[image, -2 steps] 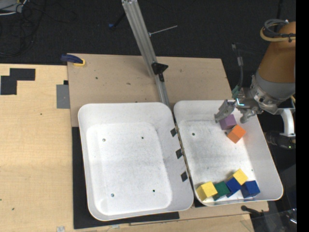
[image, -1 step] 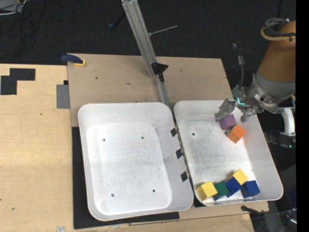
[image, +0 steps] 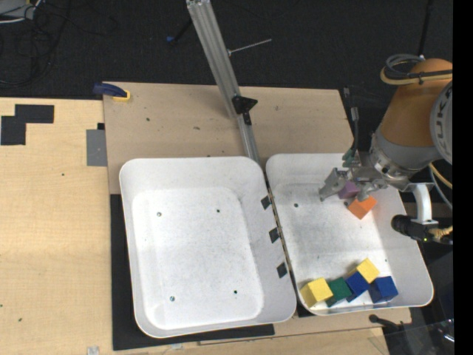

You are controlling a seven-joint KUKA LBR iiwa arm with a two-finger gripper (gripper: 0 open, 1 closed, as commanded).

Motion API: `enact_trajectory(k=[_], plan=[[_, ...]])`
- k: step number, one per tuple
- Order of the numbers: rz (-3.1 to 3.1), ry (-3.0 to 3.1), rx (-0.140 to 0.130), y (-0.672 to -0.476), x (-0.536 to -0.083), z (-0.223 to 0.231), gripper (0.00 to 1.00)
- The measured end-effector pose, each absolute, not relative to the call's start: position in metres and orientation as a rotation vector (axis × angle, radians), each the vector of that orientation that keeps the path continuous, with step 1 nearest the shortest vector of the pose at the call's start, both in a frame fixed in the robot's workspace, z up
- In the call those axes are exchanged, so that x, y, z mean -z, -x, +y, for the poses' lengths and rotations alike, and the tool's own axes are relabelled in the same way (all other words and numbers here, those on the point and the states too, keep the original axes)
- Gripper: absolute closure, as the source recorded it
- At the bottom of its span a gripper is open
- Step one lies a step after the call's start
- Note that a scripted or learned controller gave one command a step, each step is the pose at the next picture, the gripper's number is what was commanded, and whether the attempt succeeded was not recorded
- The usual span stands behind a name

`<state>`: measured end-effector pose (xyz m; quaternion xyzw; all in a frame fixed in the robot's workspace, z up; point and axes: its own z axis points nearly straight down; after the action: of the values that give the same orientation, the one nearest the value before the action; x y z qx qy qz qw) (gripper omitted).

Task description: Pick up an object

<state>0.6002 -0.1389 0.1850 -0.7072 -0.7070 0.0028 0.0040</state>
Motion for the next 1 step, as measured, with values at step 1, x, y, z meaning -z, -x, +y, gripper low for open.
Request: enact_trajectory(k=[1], plan=[[-2.216, 2.217, -0.007, -0.5978, -0.1407, -0.1345, 0.0]])
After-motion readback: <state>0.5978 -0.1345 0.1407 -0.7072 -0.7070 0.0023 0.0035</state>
